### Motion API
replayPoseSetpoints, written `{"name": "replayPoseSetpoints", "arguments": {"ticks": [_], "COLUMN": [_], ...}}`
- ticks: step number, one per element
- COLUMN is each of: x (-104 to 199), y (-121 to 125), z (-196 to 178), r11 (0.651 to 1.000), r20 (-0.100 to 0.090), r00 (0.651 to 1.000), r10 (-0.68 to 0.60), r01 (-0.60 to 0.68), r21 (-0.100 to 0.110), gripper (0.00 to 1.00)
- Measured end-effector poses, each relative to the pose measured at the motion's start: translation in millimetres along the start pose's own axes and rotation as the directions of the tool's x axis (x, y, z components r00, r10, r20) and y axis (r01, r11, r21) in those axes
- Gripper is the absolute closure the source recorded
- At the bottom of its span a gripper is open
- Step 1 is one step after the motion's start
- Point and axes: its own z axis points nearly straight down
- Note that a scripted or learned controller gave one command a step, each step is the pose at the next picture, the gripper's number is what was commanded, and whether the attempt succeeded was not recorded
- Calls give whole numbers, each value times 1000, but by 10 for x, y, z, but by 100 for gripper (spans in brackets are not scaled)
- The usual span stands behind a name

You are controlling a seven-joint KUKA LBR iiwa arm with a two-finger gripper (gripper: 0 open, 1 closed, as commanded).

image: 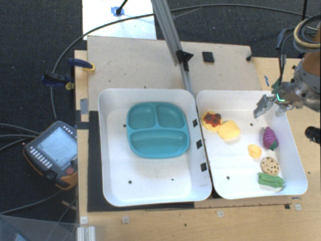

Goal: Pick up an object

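My gripper (pixel 271 108) hangs over the right bin's (pixel 235 185) far right part, fingers spread open with nothing between them. Below it in that bin lie a purple grape bunch (pixel 270 137), a small yellow piece (pixel 255 151), a speckled cookie (pixel 269 165) and a green vegetable (pixel 271 181). Further left sit a yellow lemon-like lump (pixel 228 130) and a red-and-yellow pizza piece (pixel 212 120). The grape bunch is the nearest thing to the gripper, a short way toward the front.
The left bin (pixel 115 174) holds a teal divided plate (pixel 157 129). A grey pole (pixel 168 26) slants across the back board. A teach pendant (pixel 52 152) and cables lie left of the bench.
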Motion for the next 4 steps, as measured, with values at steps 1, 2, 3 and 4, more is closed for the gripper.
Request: {"name": "replayPoseSetpoints", "arguments": {"ticks": [1,2,3,4], "x": [0,64,32,132], "y": [5,44,99,67], "z": [-10,591,1030,1561], "r11": [1000,1000,1000,1000], "r20": [0,-1,0,0], "r00": [1000,1000,1000,1000], "r10": [0,1,3,3], "r01": [0,-1,-3,-3], "r21": [-2,3,2,2], "gripper": [0,0,0,0]}}
